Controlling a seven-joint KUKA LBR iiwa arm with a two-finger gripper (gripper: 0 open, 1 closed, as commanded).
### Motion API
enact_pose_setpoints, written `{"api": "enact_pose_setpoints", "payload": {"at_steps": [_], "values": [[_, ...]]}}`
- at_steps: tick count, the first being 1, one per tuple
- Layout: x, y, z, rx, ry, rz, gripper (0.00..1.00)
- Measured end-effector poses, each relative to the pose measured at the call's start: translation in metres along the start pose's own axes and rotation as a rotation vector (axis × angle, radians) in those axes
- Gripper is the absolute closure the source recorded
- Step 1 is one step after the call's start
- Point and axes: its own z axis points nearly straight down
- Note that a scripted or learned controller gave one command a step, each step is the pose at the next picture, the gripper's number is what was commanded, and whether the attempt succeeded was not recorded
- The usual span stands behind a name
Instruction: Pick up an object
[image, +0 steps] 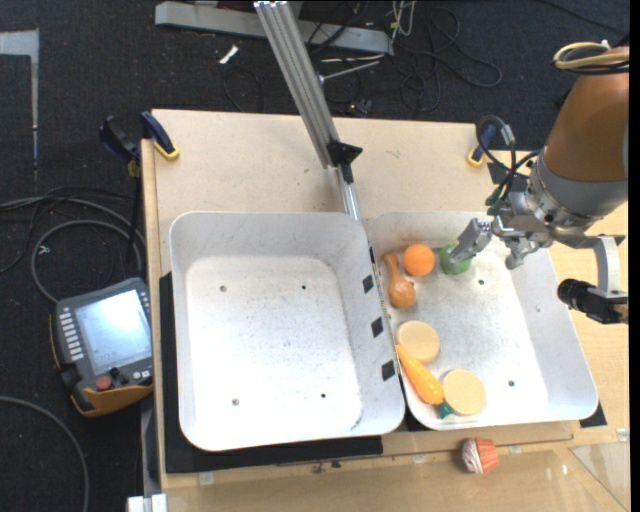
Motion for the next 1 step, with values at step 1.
{"api": "enact_pose_setpoints", "payload": {"at_steps": [1], "values": [[-0.0003,0.0007,-0.0026,-0.005,-0.001,0.002,0.00]]}}
